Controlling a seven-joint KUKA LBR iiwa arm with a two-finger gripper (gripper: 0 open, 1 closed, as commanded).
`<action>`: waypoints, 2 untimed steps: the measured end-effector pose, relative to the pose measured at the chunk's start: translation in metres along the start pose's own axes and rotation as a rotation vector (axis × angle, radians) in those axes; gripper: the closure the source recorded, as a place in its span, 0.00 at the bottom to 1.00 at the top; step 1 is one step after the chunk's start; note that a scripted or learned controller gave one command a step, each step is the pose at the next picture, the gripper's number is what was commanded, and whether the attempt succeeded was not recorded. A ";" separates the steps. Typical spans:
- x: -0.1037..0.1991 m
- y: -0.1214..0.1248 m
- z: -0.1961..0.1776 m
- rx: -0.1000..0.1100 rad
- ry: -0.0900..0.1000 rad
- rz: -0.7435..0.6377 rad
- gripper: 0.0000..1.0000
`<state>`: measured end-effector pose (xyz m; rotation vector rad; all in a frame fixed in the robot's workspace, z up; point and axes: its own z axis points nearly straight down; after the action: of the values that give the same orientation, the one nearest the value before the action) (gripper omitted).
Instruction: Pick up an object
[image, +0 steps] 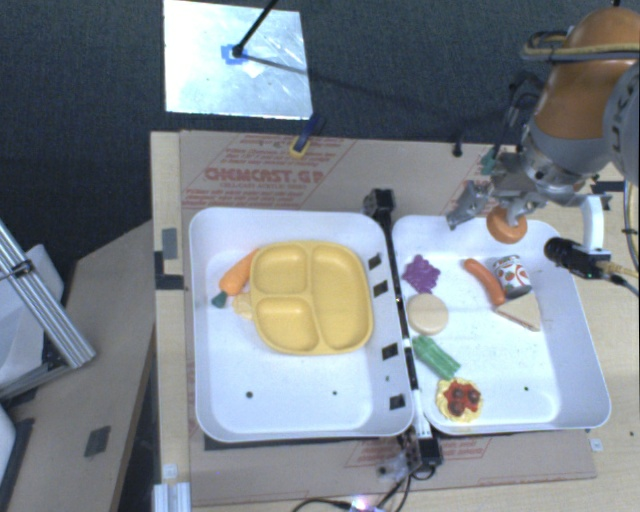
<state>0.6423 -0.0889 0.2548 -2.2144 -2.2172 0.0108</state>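
Arm (585, 75): grey with an orange band, reaching in from the right, over the far edge of the right bin.
Gripper (505, 212): at the right bin's far rim; an orange disc (507, 227) sits right at its fingertips, though whether the fingers pinch it cannot be told.
Right bin (570, 390): holds a purple piece (421, 272), a sausage (484, 281), a red-and-white can (512, 275), a wedge (518, 316), a cream disc (428, 314), a green piece (436, 356) and a small pizza (459, 398).
Layout there: purple piece near the divider; cream disc just below it; green piece and pizza toward the near corner; sausage beside the can; wedge just below both.
Left bin (215, 400): holds a yellow tray (305, 298) with three compartments.
Carrot (234, 276): lies against the tray's left edge, tip toward the bin's left wall.
Bench (110, 300): cardboard under both bins.
Foil sheet (238, 58): on the dark floor beyond the bench.
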 end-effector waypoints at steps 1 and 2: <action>0.000 0.002 -0.007 -0.012 -0.001 -0.002 0.00; 0.008 0.002 0.037 -0.010 -0.001 -0.004 0.00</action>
<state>0.6442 -0.0809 0.2174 -2.2153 -2.2269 0.0007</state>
